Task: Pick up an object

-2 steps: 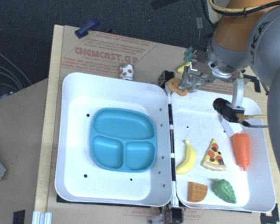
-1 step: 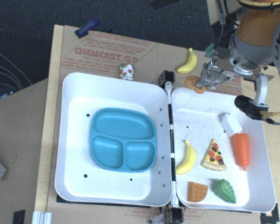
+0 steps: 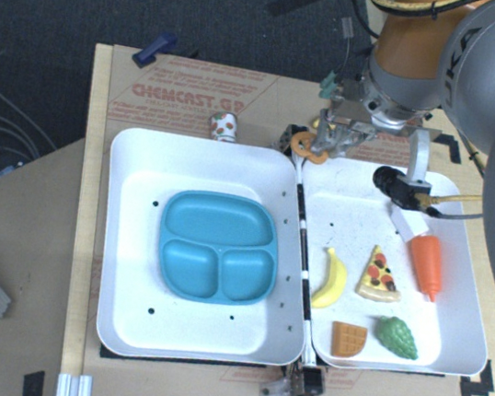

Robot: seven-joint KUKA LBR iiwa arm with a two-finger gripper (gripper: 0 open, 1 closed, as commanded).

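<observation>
My gripper [image 3: 329,143] hangs over the far left corner of the right bin [image 3: 462,315], just at its rim. A small orange pretzel-shaped toy [image 3: 301,145] sits right beside it on the left, at the gap between the two bins; whether they touch is unclear. Lying in the right bin are a yellow banana [image 3: 331,278], a pizza slice [image 3: 379,276], an orange carrot [image 3: 426,264], a tan waffle square [image 3: 348,339] and a green leafy toy [image 3: 396,337].
The left bin [image 3: 123,219] holds a blue divided plate [image 3: 218,246]. A small spotted toy [image 3: 224,126] stands on the bench behind the left bin, and a blue piece [image 3: 153,50] lies at the bench's far edge.
</observation>
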